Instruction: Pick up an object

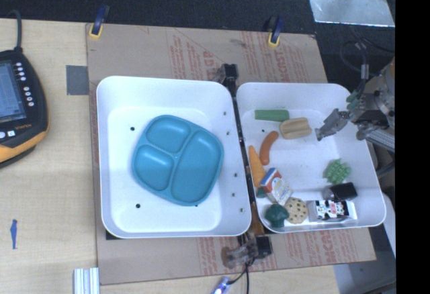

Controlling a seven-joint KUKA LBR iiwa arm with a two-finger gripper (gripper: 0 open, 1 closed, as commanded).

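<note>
Tan bread roll (295,128) lies in the right bin (373,172), long axis left-right, just left of the pincer (329,128), whose grip state I cannot tell.

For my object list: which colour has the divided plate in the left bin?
The divided plate is light blue, seen clearly in the camera view from above.

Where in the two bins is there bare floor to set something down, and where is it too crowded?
Left bin: bare strips ring the blue divided plate, widest along the top edge. Right bin: an open patch between the bread roll and green leafy toy. Crowded: the sausage, carrot and cookie cluster at lower left.
</note>
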